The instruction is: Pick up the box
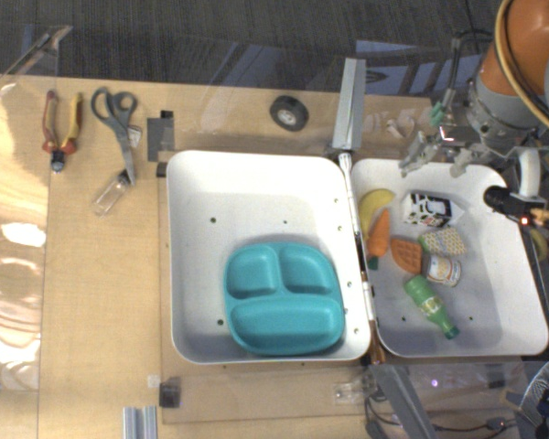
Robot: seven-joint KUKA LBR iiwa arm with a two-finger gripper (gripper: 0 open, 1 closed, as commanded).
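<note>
Currently the box [430, 210], a small white carton with black print, lies flat in the upper middle of the right bin [522, 337], clear of the bin walls. Just left of it lie a yellow banana [375, 202] and, below that, an orange carrot [378, 234] set upright along the bin's left wall. Directly below the box sit a brown ridged item [405, 254], a pale patterned item [446, 241] and a small can [442, 270], grouped closely together. A green bottle [429, 305] lies tilted further down the bin floor.

Gripper [439, 144] position: above the far rim of the right bin, near the box but apart from it, with nothing visible between its parts. Whether it is released or clenched cannot be told from this view. The arm [531, 53], grey with an orange band, enters from the upper right.

The left bin [201, 245] holds a teal divided tray [284, 298] in its lower half. On the bench [101, 318] beyond the bins lie scissors [119, 122], red-handled pliers [59, 126] and a roll of black tape [289, 112].
</note>
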